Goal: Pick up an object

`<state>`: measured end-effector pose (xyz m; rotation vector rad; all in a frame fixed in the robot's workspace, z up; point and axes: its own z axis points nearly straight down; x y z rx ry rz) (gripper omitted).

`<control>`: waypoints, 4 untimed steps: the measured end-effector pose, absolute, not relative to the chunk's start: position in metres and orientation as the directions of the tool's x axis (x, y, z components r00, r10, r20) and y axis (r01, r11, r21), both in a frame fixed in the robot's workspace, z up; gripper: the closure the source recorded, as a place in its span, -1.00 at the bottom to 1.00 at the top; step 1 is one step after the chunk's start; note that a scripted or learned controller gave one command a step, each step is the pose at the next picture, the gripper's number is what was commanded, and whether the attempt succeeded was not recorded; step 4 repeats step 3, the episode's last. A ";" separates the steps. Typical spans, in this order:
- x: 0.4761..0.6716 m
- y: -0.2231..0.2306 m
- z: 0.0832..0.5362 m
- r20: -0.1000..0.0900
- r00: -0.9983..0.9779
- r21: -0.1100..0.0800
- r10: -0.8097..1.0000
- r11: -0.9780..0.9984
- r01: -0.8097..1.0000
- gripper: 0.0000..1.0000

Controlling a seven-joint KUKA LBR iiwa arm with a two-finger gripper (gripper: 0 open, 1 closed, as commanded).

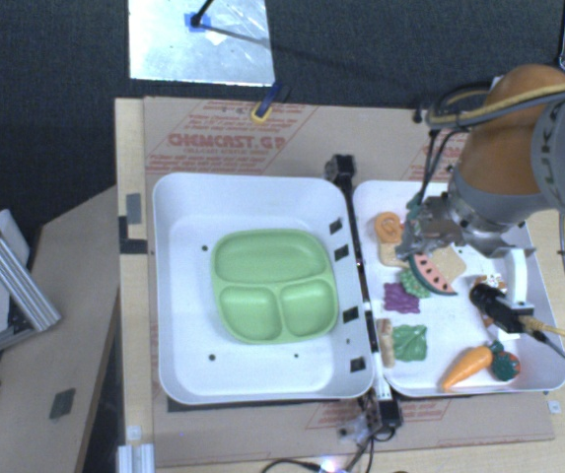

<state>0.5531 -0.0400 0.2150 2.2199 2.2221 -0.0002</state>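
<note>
Watermelon slice (432, 273) in right bin (548, 363), long axis diagonal, gripper (422, 236) above, grip unclear.

The arm (548, 166) is thick, round and grey, with a wide orange band (519, 116) at its 10 o'clock side. Thin black cables (435, 156) run along it.

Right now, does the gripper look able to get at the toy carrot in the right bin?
Probably yes. The carrot lies uncovered near the right bin's front wall, apart from the gripper, with just a dark green piece beside its tip.
</note>
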 end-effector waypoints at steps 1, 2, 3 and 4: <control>0.555 -0.037 0.235 0.000 -0.005 0.003 1.000 0.005 1.000 1.00; 0.566 -0.034 0.225 -0.001 -0.006 0.002 1.000 0.006 1.000 1.00; 0.549 -0.042 0.231 0.000 0.000 0.000 1.000 0.000 1.000 1.00; 0.549 -0.042 0.231 0.000 0.000 0.000 1.000 0.000 1.000 1.00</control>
